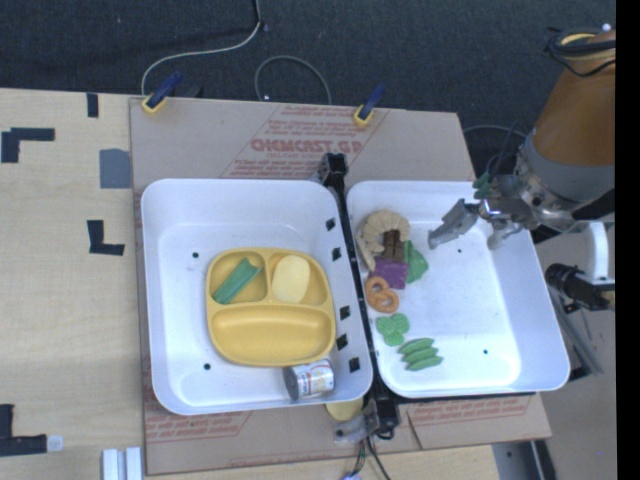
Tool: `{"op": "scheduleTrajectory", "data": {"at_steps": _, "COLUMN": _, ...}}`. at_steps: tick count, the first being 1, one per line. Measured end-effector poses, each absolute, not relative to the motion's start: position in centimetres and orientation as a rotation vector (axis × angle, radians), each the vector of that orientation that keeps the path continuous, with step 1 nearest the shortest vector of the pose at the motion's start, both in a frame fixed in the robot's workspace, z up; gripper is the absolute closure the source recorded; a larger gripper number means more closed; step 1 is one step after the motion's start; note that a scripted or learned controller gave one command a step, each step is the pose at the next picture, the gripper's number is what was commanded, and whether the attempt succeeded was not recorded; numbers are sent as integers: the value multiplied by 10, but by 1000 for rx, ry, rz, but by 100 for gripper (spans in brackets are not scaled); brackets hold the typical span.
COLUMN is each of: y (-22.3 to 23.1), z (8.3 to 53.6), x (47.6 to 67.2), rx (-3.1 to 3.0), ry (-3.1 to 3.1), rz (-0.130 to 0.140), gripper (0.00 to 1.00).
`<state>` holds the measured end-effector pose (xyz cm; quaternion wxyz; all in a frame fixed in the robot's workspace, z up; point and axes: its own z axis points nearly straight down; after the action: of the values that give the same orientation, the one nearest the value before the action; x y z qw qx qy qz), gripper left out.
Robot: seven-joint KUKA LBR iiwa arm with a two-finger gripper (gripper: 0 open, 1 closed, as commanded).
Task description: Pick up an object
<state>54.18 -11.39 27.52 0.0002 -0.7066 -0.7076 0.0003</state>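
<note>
My gripper (470, 224) hangs open and empty over the right bin (520, 308). The toy food lies along that bin's left wall; the pea pod (421, 354) sits apart, probably light, stiff, slick plastic, so I'd pinch across its narrow middle.

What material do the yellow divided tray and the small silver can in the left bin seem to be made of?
The yellow divided tray looks like moulded plastic: even colour, soft sheen, rounded compartment walls. The small silver can, lying on its side, is probably metal, judging by its bright reflective surface, though the label is too blurred to read.
</note>
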Motion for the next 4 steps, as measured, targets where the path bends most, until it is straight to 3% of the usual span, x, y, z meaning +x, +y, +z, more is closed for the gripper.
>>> {"op": "scheduleTrajectory", "data": {"at_steps": 1, "y": -85, "z": 187, "x": 604, "rx": -2214, "ry": -2224, "rz": 5, "gripper": 0}}
{"op": "scheduleTrajectory", "data": {"at_steps": 2, "y": -114, "z": 80, "x": 610, "rx": -2226, "ry": -2225, "rz": 1, "gripper": 0}}
{"op": "scheduleTrajectory", "data": {"at_steps": 3, "y": -100, "z": 86, "x": 658, "rx": -2220, "ry": -2227, "rz": -3, "gripper": 0}}
{"op": "scheduleTrajectory", "data": {"at_steps": 4, "y": -120, "z": 87, "x": 632, "rx": -2224, "ry": -2225, "rz": -4, "gripper": 0}}
